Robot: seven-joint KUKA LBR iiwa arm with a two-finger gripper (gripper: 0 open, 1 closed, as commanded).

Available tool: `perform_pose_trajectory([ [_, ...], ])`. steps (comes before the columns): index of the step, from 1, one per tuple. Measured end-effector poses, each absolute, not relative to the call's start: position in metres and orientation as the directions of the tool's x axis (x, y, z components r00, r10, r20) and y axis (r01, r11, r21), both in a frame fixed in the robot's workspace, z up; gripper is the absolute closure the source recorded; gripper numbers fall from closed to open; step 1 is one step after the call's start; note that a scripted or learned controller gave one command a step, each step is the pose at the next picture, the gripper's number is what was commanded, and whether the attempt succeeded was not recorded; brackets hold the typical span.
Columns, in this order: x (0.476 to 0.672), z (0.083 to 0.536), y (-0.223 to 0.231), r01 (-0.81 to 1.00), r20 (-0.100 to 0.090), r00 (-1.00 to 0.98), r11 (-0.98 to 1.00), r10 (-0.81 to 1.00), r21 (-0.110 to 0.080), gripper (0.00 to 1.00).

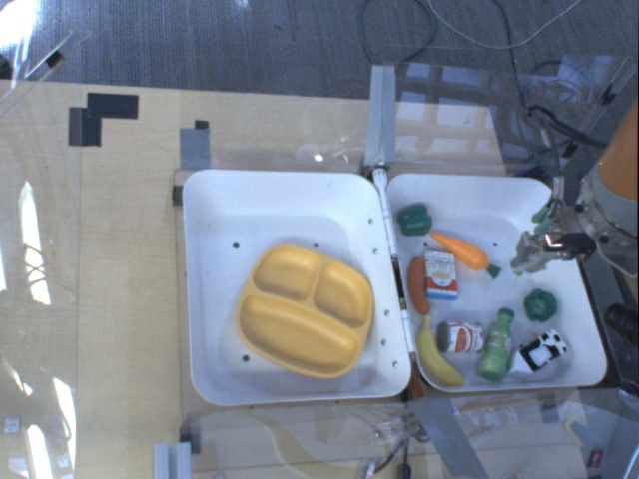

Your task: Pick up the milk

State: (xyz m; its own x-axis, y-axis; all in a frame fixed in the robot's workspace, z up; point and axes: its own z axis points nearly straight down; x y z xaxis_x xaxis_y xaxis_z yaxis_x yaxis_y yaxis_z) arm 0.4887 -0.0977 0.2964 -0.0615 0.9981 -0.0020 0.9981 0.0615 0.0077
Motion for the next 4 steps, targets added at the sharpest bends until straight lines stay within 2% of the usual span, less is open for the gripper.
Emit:
perform_pose_trajectory([
  [1, 0.536, 0.434, -0.062, 0.997, -0.002, -0.073, 0.073, 0.997, 0.009, 1.00],
  [2, 0.576, 0.436, 0.014, 0.977, -0.002, -0.215, 0.215, 0.977, 0.007, 1.00],
  [3, 0.596, 0.436, -0.028, 0.939, -0.004, -0.343, 0.343, 0.939, 0.008, 1.00],
  [4, 0.636, 0.436, 0.026, 1.000, 0.000, 0.003, -0.003, 1.000, 0.007, 1.00],
])
